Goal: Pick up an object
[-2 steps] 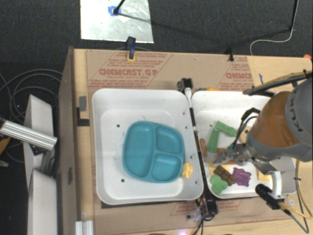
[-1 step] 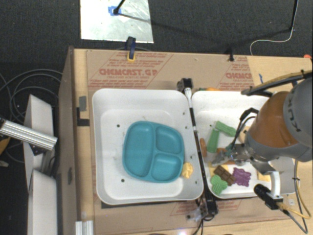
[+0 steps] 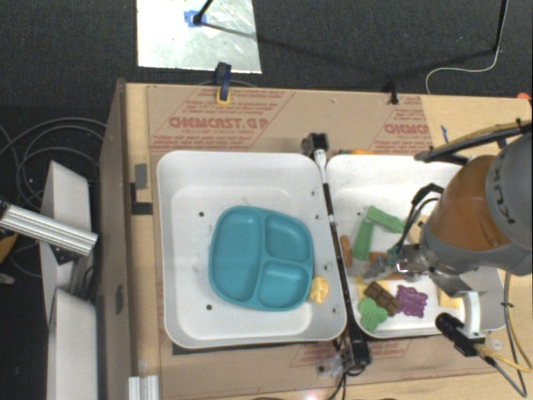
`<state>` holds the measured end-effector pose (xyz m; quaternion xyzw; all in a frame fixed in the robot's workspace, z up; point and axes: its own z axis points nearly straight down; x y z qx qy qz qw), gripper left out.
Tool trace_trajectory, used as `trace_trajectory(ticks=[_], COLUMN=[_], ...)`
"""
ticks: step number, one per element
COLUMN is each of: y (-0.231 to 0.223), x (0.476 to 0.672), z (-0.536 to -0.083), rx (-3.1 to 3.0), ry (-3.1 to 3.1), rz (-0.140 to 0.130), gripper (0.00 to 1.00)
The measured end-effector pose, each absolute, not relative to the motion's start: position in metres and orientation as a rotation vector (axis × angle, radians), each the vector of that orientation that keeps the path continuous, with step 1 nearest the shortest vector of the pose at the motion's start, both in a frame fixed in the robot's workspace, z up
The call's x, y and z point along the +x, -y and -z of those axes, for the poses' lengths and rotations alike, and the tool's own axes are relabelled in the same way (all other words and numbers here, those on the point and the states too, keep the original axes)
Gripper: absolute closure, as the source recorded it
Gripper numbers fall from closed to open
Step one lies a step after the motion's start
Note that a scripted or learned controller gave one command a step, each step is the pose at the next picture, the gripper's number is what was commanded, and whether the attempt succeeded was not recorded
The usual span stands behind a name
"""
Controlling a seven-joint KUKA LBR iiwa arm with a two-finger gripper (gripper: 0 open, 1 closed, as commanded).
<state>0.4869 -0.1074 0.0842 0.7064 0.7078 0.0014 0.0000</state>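
The left shallow white plastic bin [image 3: 187, 223] holds a teal three-compartment plate [image 3: 260, 257], with a small yellow lumpy object [image 3: 319, 288] touching the plate's lower right edge. In the right white bin [image 3: 354, 167], near its left wall, lie two green rectangular blocks [image 3: 374, 227], one upright and one slanted across its top. Below them sit a brown chocolate-bar piece [image 3: 380, 295], a green leafy toy [image 3: 371, 312] and a purple bumpy toy [image 3: 410, 300]. The gripper [image 3: 381, 262] hovers low just above the brown piece, beside the green blocks; whether it is spread or pinched, I cannot tell. The grey arm with its orange band [image 3: 466, 215] reaches in from the right.
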Motion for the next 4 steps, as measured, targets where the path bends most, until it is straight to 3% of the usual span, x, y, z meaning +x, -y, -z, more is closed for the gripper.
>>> trace_trajectory(ticks=[1, 2, 3, 4], y=[0.112, 0.117, 0.115, 0.147], x=[0.487, 0.529, 0.485, 0.55], z=[-0.084, -0.09, -0.084, -0.121], rx=[2.219, 2.213, 2.223, 2.21], ry=[-2.224, -2.224, -2.223, -2.221], rz=[-0.005, -0.005, 0.002, -0.005], gripper=[0.0, 0.0, 0.0, 0.0])
